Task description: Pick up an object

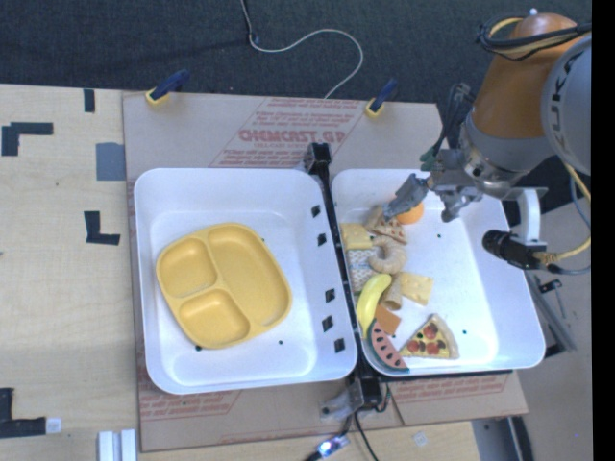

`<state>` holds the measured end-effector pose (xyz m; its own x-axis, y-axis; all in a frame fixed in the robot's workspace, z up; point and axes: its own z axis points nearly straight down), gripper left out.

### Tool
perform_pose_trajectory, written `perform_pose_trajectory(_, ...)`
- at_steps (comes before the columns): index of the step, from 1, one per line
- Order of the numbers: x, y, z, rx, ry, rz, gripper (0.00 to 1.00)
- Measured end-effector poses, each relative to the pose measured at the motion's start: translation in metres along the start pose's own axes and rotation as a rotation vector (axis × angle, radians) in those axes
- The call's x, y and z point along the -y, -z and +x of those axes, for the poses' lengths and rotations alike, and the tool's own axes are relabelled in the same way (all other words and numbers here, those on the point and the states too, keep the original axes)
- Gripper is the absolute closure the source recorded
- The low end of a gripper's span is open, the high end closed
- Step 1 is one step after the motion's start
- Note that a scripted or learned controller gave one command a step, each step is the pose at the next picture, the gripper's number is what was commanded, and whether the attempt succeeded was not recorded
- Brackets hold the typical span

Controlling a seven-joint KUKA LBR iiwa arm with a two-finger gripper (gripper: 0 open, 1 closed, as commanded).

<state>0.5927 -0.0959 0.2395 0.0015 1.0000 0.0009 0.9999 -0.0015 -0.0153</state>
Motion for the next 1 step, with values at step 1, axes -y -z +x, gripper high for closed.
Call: perform_pose_trajectory(1, -0.0023, 0.0077, 0.0002, 0.001, 0.003, -0.014, 0.0)
